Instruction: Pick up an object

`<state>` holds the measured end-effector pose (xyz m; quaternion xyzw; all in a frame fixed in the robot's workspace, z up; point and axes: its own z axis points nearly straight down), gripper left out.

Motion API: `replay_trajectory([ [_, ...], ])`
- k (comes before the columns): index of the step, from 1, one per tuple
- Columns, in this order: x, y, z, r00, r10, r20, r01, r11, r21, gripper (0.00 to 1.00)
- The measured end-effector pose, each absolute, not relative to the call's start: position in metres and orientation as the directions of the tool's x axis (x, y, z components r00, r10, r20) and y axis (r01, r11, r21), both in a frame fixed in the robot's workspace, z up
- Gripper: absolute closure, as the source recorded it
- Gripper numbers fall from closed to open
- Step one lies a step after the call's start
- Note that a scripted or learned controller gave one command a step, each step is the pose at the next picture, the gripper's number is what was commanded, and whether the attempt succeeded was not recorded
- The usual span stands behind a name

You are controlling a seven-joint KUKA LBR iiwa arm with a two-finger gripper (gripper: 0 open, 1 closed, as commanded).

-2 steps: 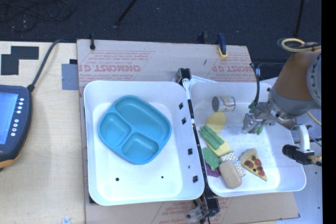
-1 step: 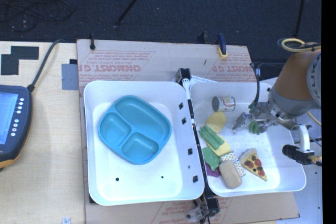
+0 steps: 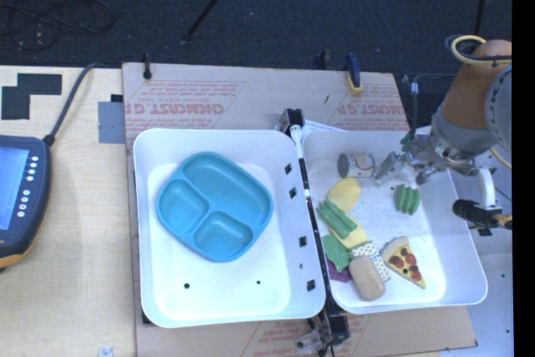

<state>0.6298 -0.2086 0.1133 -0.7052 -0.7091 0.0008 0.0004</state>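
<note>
From the camera above the worktop, my claw [image 3: 407,165] hangs over the upper part of the right bin [image 3: 468,280], reached in from the right with the orange band of my arm behind it. Its fingers are spread apart and nothing sits between them, so I hold nothing.

I take the small green pepper [image 3: 407,199] as my landmark, since it is the thing I would go for. It lies just below my claw, almost straight under the gap between the fingers, and it stands apart from everything else in the bin. Its long axis runs roughly up and down in this view, tilted a little, so I judge the fingers should close across its short width, from left and right.

To the pepper's left lie a yellow lemon-like piece [image 3: 343,194] and, above that, a small tin [image 3: 359,164]. Below and to the left, a long green vegetable [image 3: 336,218], a bread roll [image 3: 366,277] and a pizza slice [image 3: 405,260] crowd together, well apart from the pepper.

Far to the pepper's left, the other bin [image 3: 159,280] carries a blue divided plate [image 3: 215,206].

My next move, as I judge it, is a short drop straight down.
</note>
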Motion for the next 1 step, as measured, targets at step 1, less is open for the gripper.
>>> replay_trajectory([
  [1, 0.6049, -0.2135, 0.0898, -0.005, 1.0, -0.006, 1.0, 0.005, 0.011, 0.0],
])
